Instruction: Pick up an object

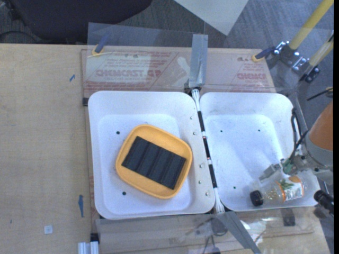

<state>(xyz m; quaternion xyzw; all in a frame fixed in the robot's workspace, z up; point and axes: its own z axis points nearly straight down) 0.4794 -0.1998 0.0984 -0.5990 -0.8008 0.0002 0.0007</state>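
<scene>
A wooden bench (42,142) carries two white bins. The gripper (288,168) hangs over the right bin (238,142); its grasp I cannot tell. Just below it lies a clear plastic bottle with black cap (278,192), seemingly not yet lifted.

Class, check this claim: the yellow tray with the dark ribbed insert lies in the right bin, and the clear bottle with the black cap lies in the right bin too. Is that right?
Not quite. The camera view shows the yellow tray in the left bin, not the right. The bottle does lie in the right bin, near its lower right corner.
</scene>
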